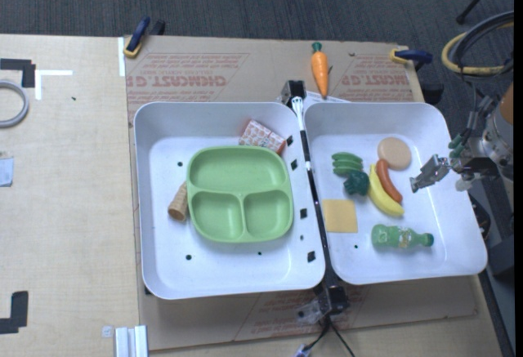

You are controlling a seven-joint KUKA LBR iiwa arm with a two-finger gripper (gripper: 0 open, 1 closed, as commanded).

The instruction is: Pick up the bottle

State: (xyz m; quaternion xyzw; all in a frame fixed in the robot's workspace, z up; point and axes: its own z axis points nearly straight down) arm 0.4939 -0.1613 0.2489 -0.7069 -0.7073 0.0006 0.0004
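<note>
Lying on its side in the right white bin (458,261), the green plastic bottle (400,238) sits left of and below the pincer (428,173), which hangs apart, fingers slightly parted, holding nothing; descending off-centre could roll it toward the yellow banana (382,194).

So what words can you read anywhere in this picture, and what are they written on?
Red letters on the cardboard sheet under the bins, left of the carrot: upside down and too blurred to spell out for sure.
More red letters on the cardboard right of the carrot: same print, too blurred.
Bottle label: too small to read.
Patterned packet behind the green tray: too small to read.
</note>
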